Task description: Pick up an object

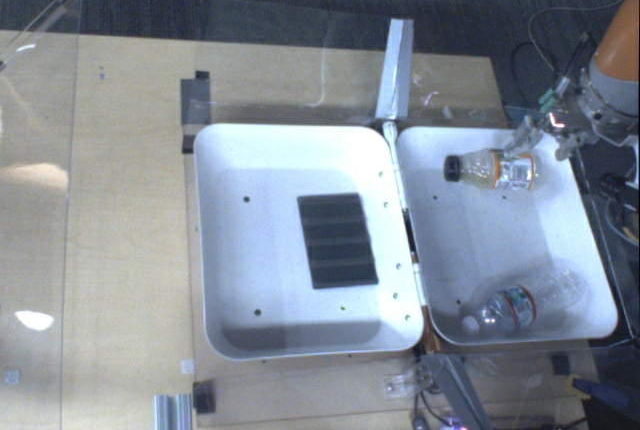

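Observation:
A small bottle [488, 170] with amber liquid and a black cap lies on its side at the back of the right bin [580, 218]. A clear plastic bottle [512, 306] lies near that bin's front edge. A black ribbed block [337, 239] rests flat in the middle of the left bin [220, 218]. My gripper [546, 139] hangs at the right bin's back right corner, just above and behind the amber bottle's base. Its fingers stand apart with nothing between them.
The arm's orange band [618, 48] and grey wrist come in from the upper right. Cables [560, 28] run behind the right bin. A metal post [396, 68] stands at the back between the two bins. Wooden bench surrounds the bins.

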`<state>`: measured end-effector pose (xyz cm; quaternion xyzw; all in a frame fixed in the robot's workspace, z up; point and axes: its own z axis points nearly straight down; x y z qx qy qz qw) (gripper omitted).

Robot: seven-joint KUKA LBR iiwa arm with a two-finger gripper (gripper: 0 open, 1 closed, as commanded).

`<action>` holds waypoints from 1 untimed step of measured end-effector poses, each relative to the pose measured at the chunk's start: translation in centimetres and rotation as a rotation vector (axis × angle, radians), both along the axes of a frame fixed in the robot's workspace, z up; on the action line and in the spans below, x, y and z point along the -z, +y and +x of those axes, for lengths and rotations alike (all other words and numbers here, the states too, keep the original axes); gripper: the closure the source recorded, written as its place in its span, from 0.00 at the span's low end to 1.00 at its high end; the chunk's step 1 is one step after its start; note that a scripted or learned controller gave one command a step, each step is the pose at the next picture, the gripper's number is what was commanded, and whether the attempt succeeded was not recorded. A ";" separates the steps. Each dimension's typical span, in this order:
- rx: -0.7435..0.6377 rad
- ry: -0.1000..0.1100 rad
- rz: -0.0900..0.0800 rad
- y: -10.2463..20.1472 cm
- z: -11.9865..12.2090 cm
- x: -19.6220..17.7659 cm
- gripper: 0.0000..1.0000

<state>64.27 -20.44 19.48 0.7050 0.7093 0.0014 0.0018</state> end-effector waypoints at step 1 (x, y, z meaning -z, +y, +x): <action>-0.026 -0.009 -0.002 2.9 -0.1 6.6 0.00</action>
